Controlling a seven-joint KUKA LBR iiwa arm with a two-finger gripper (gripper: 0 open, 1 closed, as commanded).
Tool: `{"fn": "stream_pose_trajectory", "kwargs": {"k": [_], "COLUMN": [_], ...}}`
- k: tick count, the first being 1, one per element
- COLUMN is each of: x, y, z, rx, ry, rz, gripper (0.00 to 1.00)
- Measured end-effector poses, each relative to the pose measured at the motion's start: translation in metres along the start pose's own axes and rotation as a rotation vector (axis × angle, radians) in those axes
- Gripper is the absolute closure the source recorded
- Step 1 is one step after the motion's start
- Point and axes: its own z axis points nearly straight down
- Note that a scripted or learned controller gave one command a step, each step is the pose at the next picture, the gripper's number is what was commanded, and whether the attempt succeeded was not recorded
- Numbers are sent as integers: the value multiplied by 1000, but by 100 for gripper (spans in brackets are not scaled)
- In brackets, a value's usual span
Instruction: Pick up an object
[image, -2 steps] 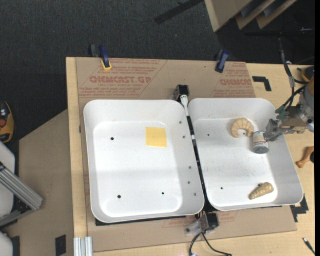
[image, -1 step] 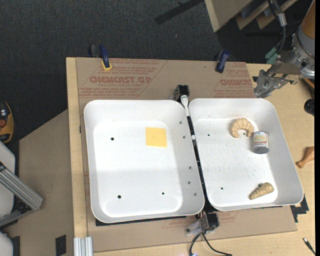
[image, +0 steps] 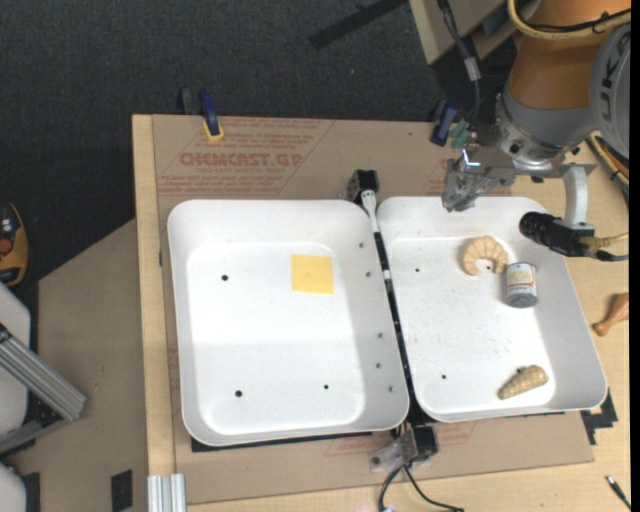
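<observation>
Cardboard (image: 250, 150) under both bins reads "CHEMCAST" in red. Left bin (image: 190, 300): yellow square (image: 312, 273). Right bin (image: 570, 300): croissant (image: 485, 253), small can (image: 519, 283) with unreadable label, cone-shaped shell (image: 524, 380). Gripper (image: 461, 195) hangs over right bin's far rim, holding nothing; can't tell its opening.

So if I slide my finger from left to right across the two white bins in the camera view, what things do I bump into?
Flat yellow square in the left bin → curled tan croissant-shaped piece → small grey can with a label in the right bin.
</observation>
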Motion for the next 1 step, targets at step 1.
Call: {"fn": "stream_pose_trajectory", "kwargs": {"k": [1], "x": [90], "y": [41], "z": [-52], "rx": [-16], "ry": [1], "rz": [-5], "gripper": [100]}}
